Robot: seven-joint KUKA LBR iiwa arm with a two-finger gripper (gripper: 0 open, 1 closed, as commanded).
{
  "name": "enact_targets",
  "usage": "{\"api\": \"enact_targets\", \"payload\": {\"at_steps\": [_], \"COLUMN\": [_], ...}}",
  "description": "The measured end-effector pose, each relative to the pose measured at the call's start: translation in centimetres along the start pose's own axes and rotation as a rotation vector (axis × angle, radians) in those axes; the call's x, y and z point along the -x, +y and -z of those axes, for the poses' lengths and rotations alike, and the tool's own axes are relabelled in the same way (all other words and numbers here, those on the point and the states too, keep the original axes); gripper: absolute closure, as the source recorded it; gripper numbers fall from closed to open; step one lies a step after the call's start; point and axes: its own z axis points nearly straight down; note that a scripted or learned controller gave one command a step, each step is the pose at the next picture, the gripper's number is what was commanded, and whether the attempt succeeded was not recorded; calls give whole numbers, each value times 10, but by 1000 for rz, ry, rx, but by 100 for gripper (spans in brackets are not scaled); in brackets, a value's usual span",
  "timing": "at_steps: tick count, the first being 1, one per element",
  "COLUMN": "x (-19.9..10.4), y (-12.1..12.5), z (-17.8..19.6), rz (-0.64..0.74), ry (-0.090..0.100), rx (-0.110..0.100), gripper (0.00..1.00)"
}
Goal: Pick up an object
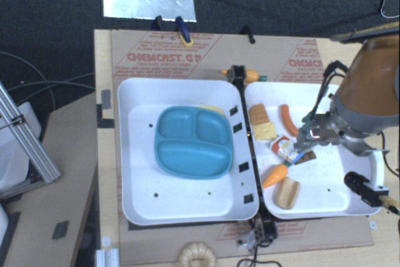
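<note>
A: The gripper (302, 148) hangs low in the right bin (331, 206), its tip right at a small red and white packet (283, 148).

B: Open or closed?

A: I can't tell; the fingers blur into the packet and a dark piece beside it.

B: What lies around that packet?

A: Just above it, a slice of bread (258, 114) over a yellow cheese piece (265, 130). Up and right, a sausage (288, 119). Just below, a carrot (274, 176), then a tan block (287, 192).

B: And left of it?

A: Well apart, a blue divided plate (192, 141) in the left bin (140, 200).
</note>
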Motion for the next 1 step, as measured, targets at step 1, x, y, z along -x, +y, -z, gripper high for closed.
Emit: {"api": "enact_targets", "payload": {"at_steps": [1], "x": [8], "y": [0], "z": [-5], "rz": [-1], "ry": [-1], "rx": [0], "gripper": [100]}}
